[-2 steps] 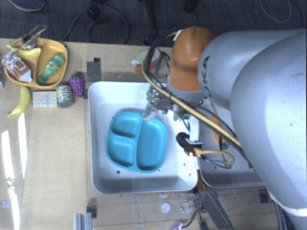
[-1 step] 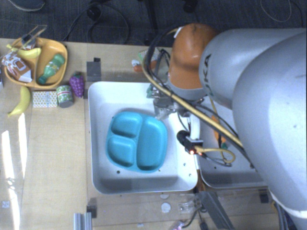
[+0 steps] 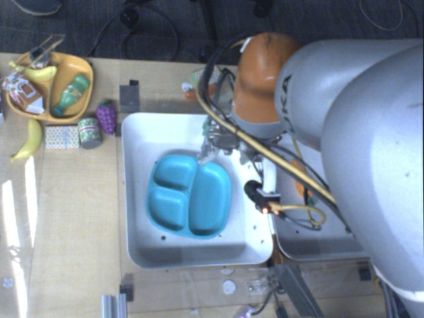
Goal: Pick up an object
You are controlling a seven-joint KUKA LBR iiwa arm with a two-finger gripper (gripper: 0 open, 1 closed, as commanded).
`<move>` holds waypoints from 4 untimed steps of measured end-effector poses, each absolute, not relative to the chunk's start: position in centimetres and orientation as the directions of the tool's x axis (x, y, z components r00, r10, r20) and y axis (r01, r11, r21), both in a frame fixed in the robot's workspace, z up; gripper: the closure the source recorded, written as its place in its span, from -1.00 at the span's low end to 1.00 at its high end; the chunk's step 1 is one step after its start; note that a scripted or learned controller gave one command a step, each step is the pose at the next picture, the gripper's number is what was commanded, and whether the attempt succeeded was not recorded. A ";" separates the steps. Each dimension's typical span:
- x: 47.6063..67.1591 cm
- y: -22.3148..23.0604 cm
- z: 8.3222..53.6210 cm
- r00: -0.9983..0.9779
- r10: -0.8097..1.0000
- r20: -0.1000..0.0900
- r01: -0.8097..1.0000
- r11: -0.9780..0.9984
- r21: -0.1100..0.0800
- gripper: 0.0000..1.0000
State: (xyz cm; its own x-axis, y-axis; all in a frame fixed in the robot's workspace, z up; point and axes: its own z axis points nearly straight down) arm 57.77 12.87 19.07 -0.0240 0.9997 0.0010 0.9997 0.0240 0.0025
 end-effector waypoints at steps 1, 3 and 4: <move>57.9 13.0 20.0 -0.029 1.000 0.002 1.000 0.029 0.004 1.00; 55.5 15.0 10.2 0.000 1.000 0.004 1.000 0.000 0.007 -1.00; 60.2 12.3 13.9 0.023 1.000 0.000 1.000 -0.023 0.001 -1.00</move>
State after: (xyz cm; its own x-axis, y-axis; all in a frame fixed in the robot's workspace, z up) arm 60.23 12.26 13.88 0.0234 0.9997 0.0001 0.9997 -0.0234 0.0009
